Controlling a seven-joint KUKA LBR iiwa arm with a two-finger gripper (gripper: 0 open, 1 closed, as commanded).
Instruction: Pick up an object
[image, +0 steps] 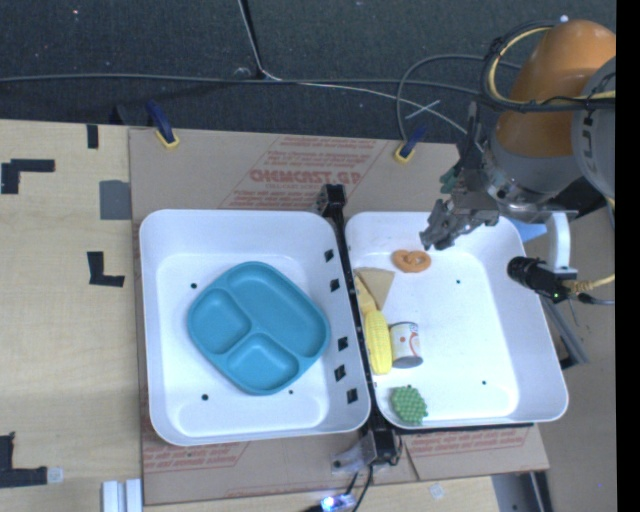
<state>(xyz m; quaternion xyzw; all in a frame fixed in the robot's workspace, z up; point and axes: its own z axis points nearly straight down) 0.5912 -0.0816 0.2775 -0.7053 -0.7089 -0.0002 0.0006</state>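
Currently | dark two-finger jaws (437, 238) hover over right white bin (500, 330) | small round orange cookie-like piece (411, 261) just below-left of jaws | jaw opening cannot be told

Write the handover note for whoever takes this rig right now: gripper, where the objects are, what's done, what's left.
Gripper: over the back of the right bin, just beside the orange piece; nothing seen between its fingers.
Right bin, along its left side: orange piece at the back, then tan wedge, yellow corn, small can, green piece at the front.
Left bin: blue divided tray.
Done: no pick yet.
Left: grasp and lift one object; the orange piece looks nearest.
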